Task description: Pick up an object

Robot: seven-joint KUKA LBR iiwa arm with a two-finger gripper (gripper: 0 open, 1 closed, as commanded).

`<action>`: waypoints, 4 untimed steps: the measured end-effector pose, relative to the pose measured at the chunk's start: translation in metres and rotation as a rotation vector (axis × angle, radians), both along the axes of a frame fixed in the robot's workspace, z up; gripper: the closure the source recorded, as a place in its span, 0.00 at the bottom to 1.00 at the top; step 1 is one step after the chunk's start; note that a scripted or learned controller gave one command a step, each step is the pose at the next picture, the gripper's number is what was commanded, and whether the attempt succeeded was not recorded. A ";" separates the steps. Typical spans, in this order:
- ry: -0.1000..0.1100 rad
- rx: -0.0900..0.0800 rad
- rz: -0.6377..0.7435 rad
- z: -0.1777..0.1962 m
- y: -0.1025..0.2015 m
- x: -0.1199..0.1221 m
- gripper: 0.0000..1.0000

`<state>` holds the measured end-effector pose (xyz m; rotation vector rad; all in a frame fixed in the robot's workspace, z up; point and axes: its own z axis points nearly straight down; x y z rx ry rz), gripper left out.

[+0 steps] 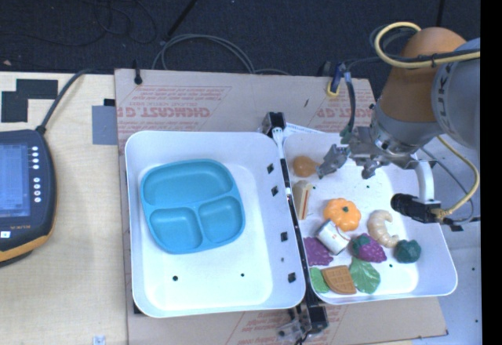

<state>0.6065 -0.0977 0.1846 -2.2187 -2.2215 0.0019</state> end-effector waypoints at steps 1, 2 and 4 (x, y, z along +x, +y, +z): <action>0.003 0.000 0.002 -0.102 0.000 0.022 0.00; -0.001 0.000 0.000 -0.097 0.015 0.038 0.00; 0.003 0.001 -0.005 -0.097 0.009 -0.051 0.00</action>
